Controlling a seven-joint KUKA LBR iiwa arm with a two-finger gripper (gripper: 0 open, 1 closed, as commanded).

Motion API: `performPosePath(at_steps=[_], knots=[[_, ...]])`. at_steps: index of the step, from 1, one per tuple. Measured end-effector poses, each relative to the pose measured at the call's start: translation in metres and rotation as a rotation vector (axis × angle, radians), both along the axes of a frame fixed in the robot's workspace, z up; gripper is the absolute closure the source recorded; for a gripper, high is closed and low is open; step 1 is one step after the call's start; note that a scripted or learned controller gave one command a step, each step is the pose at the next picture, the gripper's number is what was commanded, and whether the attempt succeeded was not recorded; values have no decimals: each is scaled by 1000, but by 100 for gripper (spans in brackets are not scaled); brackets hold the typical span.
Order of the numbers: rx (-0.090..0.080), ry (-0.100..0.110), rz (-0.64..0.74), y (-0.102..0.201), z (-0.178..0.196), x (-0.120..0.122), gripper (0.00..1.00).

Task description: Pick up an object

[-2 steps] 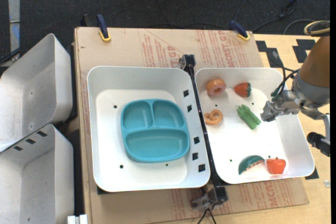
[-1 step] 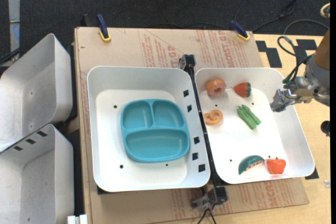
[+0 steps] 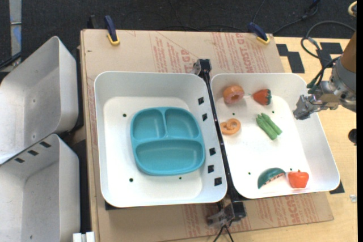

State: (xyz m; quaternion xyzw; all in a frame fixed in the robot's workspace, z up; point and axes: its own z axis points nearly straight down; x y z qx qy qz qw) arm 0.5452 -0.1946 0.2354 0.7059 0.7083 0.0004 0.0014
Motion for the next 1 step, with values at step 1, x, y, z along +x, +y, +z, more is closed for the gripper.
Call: performPosePath(at_steps=[1], knots=[[3, 3, 4, 53, -11, 13, 100]])
